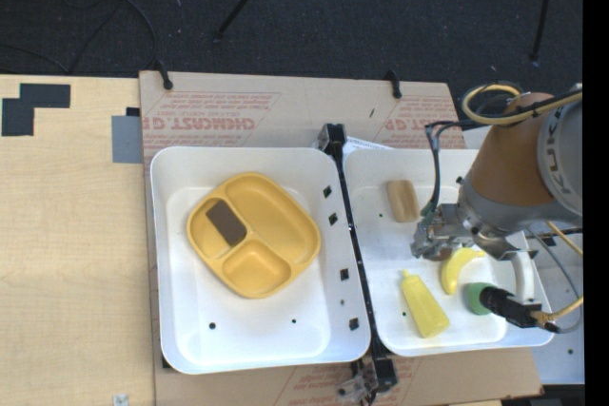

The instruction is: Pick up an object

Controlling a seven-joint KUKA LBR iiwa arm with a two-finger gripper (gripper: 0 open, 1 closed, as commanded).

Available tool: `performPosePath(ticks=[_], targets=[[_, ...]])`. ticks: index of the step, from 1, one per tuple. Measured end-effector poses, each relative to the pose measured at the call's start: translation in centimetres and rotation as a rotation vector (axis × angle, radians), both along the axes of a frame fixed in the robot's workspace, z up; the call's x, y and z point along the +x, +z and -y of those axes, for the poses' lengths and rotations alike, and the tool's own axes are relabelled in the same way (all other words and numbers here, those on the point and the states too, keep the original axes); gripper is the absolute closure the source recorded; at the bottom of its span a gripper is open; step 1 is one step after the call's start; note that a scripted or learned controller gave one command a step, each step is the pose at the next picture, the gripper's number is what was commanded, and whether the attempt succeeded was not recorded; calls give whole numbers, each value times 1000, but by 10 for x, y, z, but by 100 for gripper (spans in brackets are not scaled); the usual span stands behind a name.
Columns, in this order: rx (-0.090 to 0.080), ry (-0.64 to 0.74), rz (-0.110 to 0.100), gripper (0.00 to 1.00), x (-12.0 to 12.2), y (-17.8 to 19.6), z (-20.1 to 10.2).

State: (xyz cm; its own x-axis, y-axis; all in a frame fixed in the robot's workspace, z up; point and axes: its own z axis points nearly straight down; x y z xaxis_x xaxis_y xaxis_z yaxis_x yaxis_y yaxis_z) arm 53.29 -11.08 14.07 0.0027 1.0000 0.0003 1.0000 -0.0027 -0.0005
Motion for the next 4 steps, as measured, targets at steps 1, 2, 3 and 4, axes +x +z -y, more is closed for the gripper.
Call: performPosePath(ticks=[1, 2, 3, 4], targets=[[-1, 3, 2, 100, 9, 48, 6], [0, 3, 0, 100, 9, 64, 6], [1, 7, -1, 100, 11, 77, -51], [2, 9, -1, 100, 10, 88, -108]])
